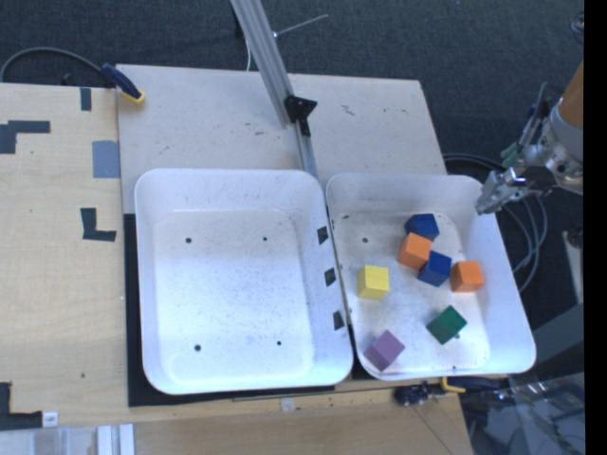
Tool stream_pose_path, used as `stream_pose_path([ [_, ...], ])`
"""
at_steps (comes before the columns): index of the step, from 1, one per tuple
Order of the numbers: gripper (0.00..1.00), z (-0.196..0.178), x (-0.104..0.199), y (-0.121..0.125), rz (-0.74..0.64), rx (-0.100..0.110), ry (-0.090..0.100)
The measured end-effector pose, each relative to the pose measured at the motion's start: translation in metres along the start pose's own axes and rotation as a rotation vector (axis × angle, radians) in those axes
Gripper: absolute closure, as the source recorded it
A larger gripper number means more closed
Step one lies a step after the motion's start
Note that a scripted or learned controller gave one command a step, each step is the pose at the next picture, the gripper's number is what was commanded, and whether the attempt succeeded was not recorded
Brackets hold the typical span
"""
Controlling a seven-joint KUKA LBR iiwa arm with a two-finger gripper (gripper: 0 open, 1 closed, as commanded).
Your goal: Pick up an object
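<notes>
Coloured blocks (432, 265) lie in the right bin (503, 297); the tool (495, 193) hovers above its far right corner, grip state unclear.

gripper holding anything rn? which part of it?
Nothing held. The gripper sits over the right bin's upper right rim, apart from the blocks; nothing is between its fingers.

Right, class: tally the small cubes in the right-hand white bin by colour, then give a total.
Blue cubes: 2
Orange cubes: 2
Yellow cube: 1
Green cube: 1
Purple cube: 1
Total: 7
</notes>
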State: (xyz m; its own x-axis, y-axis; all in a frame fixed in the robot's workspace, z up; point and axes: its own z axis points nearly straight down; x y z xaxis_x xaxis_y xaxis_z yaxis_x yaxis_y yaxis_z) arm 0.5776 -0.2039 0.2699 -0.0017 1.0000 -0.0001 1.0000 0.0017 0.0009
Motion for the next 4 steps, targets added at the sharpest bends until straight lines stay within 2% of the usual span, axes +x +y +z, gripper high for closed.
stream_pose_path([
  [1,1.00,0.014,0.058,0.018,-0.005,0.002,0.001],
  [3,1.00,0.035,0.149,0.044,-0.004,0.004,0.001],
  [4,1.00,0.026,0.200,0.058,-0.005,0.001,0.002],
])
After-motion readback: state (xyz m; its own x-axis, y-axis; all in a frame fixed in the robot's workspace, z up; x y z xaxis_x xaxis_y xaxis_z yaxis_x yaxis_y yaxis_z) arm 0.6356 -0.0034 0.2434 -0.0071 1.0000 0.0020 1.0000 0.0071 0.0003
